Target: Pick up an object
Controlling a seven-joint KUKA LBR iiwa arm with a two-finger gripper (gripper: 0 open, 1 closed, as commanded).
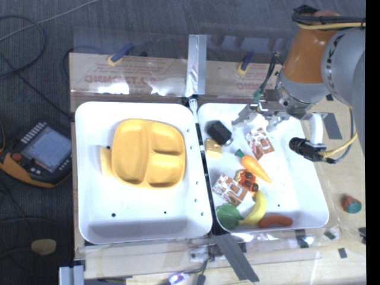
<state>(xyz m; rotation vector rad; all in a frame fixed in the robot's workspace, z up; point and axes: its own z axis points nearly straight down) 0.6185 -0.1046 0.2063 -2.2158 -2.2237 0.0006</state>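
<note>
Two shallow white bins lie side by side — the left bin [89, 159] holds a yellow divided tray [147, 152] turned upside down, with a pale yellow piece [105, 161] just beside its left edge. The grey arm [320, 52] with its orange band reaches over the right bin [303, 183], and its gripper [261, 116] hangs above the bin's upper part with fingers spread and nothing between them. Below it, just beside one fingertip, lies a red-and-white carton [260, 142]. Nearby lie a black object [218, 132], a carrot [255, 167], a second carton [233, 187], a banana [256, 208], a green vegetable [228, 214] and a red sausage-like item [274, 221] — the last three along the bin's near edge.
</note>
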